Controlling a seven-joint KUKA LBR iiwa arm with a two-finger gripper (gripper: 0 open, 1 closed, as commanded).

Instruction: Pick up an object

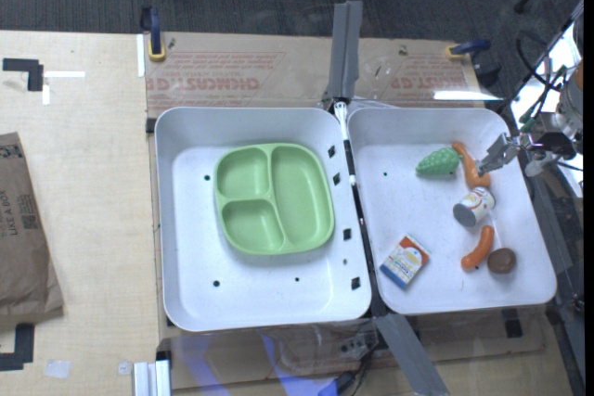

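The right bin [520, 292] holds several small objects. A green leafy toy [437, 164] lies near the back, with an orange carrot-like piece [467, 164] just right of it. Below them lie a small silver can [473, 206] on its side, an orange sausage [477, 249], a brown round piece [502, 261] and a little blue and orange box [404, 261]. My gripper [501, 153] hangs over the bin's right rim, tilted down to the left, its tip close to the carrot-like piece. Nothing shows in its grasp.
The left bin [176, 227] carries a green divided plate [275, 198] in its middle. A grey divider bar [345, 51] rises between the bins at the back. Brown cardboard [232, 79] lies behind them, and a paper bag [23, 227] sits at the bench's left.
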